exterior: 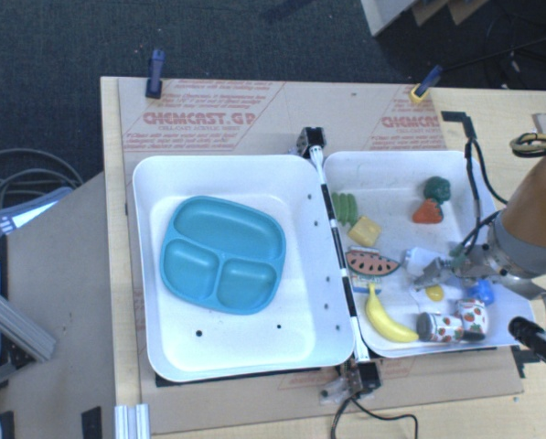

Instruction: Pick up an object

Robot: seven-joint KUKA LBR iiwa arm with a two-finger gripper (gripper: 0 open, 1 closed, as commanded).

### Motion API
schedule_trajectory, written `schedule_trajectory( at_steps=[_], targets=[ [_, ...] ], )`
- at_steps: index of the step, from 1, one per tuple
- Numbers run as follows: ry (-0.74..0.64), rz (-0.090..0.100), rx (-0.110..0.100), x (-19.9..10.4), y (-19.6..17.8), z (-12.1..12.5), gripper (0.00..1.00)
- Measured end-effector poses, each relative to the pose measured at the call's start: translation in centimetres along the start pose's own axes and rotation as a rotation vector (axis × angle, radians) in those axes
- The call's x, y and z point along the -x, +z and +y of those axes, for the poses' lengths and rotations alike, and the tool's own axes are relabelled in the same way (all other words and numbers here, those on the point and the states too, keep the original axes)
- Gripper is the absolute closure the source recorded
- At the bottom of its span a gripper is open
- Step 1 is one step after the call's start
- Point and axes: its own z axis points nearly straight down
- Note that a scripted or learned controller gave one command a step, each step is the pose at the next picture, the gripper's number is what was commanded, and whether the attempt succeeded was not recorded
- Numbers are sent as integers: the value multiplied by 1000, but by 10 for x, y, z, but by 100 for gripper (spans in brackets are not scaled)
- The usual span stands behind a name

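Note:
The right bin holds several toy items. Among them are a green vegetable, a yellow wedge, a watermelon slice, a banana, a green broccoli piece above an orange-red piece, and a patterned can beside a spotted cup. My gripper reaches in from the right and hangs low over the bin's right middle. It is over a small white item and a small yellow piece. The view shows nothing held in it.
The left bin holds a blue divided plate. The arm's grey body covers the right bin's right rim, and a black cable runs along it. A small blue item lies beside the wrist.

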Motion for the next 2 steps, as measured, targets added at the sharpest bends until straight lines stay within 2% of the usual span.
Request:
schedule_trajectory(
  at_steps=[1, 2],
  targets=[
    [2, 4, -8, 1, 13, 61, 0],
    [6, -9, -3, 6, 3, 60, 100]
  ],
)
